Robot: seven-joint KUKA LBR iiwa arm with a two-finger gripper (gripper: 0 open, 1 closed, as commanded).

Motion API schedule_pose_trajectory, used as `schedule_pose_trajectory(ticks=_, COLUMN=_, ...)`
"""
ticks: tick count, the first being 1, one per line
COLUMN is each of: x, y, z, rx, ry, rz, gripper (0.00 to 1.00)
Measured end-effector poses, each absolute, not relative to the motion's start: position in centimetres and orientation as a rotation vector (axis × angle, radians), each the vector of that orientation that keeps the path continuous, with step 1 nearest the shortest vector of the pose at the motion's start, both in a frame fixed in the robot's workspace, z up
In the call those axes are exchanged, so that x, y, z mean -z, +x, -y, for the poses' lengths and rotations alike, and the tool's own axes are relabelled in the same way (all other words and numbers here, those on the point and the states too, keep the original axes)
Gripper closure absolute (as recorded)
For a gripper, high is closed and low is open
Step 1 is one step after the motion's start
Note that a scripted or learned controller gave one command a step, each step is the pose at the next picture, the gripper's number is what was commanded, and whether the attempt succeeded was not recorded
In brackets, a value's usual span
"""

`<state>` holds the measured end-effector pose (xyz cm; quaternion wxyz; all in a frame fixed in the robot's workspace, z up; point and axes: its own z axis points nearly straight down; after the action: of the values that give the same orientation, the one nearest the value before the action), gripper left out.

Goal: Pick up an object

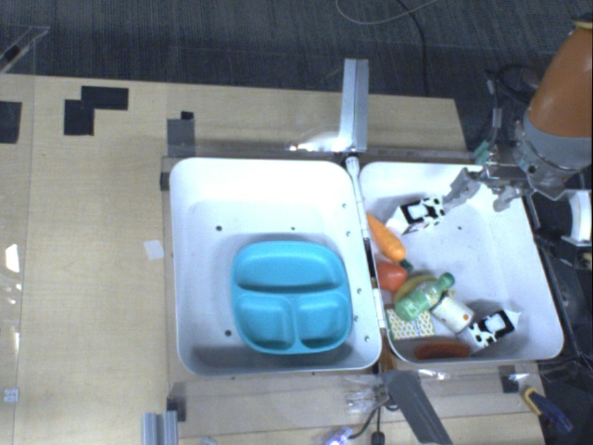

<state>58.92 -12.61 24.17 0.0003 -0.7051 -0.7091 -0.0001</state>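
Claw [484,185] spread, holding nothing, over the right bin's [547,313] far side. Cow toy [422,213] just left of it. Carrot [385,237], bottle [425,293] and second cow toy [492,327] further in. Blue tray [292,295] in left bin [199,248].

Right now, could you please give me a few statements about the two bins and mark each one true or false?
1. The blue divided plate lies in the left bin. True.
2. The carrot sits in the left bin. False: it lies in the right bin, near the divider.
3. The pincer is above the right bin's upper edge. True.
4. The green bottle is between the pincer's fingers. False: it lies in the right bin, well apart from the pincer.
5. The right bin holds several items. True.
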Motion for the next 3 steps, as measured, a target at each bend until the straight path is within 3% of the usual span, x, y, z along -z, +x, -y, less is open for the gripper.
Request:
schedule_pose_trajectory(ticks=1, x=-12.0, y=58.6, z=9.8, rx=-0.002, ry=-2.468, rz=1.939, gripper=0.00)
schedule_pose_trajectory(ticks=2, x=-9.0, y=55.5, z=9.4, rx=0.016, ry=-2.452, rz=1.980, gripper=0.00)
schedule_pose_trajectory(ticks=3, x=-9.0, y=49.8, z=15.6, rx=0.013, ry=-2.511, rz=1.908, gripper=0.00)
